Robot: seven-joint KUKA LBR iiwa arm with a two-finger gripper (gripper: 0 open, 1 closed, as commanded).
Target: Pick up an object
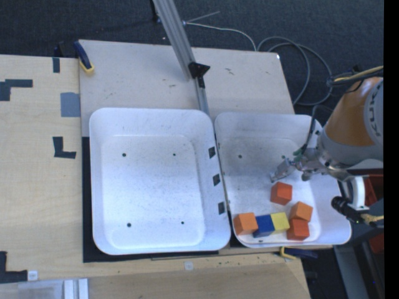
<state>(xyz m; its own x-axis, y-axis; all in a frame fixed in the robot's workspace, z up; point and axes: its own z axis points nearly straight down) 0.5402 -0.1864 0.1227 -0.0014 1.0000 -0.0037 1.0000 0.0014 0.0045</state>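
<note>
Step in hand: approach / pre-grasp, nothing lifted yet. Hand [288, 167] hangs over the right bin [249, 136], arm coming in from 3 o'clock. Fingers too small and blurry to read, so can't tell if spread or pressed together; no obj seen between them.

Likely target = orange block [281, 193], sitting alone on the bin floor just at 6 o'clock of the hand, near but apart from it. Block is roughly cubic, so no real long axis; it sits rotated, one corner pointing approx 12 o'clock toward the hand, faces diagonal to the bin walls.

Other objs crowd the bin's 6 o'clock edge: orange cube [245, 222], blue block [264, 225], yellow block [280, 221] in a touching row, plus two more orange blocks [300, 220] stacked/overlapped at the 3 o'clock end.

Next move, my guess: shift hand a bit toward 6 o'clock, center over the lone block, turn wrist so fingers meet two flat faces not corners, drop, close. Left bin [149, 179] not involved.
</note>
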